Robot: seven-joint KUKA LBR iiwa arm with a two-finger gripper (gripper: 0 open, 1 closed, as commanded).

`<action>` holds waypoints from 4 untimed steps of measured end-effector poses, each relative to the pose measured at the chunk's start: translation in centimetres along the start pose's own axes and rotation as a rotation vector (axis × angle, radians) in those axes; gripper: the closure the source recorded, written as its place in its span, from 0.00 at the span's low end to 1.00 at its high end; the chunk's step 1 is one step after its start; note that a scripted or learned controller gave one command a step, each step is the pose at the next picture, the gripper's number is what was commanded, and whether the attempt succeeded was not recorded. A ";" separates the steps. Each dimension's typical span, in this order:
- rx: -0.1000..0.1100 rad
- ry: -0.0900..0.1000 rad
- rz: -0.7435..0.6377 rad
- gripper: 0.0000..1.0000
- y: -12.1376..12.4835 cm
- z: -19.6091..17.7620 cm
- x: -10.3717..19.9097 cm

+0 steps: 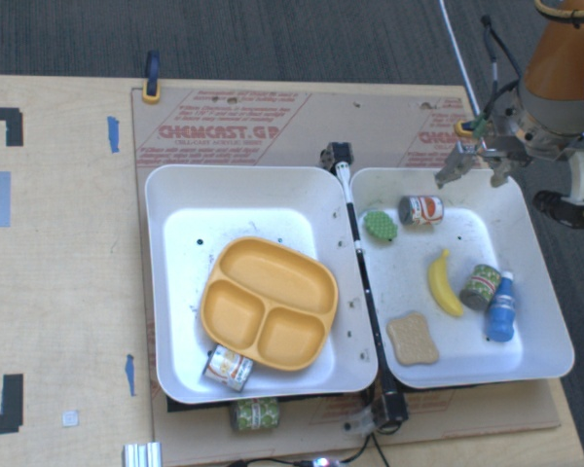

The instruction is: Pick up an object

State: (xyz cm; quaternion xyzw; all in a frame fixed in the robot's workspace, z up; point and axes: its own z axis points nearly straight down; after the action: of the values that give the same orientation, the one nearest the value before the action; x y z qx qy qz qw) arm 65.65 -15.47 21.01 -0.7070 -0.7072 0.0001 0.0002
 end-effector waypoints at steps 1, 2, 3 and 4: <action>-0.019 -0.002 -0.002 0.00 0.4 9.7 -0.6; -0.023 -0.003 -0.001 0.00 -0.2 9.8 0.0; -0.027 -0.004 -0.001 0.00 -0.5 9.9 0.3; -0.027 -0.004 -0.001 0.00 -0.5 9.9 0.3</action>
State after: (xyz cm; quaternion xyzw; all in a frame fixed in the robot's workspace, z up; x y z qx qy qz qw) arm 65.14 -15.12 11.08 -0.7066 -0.7074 -0.0081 -0.0106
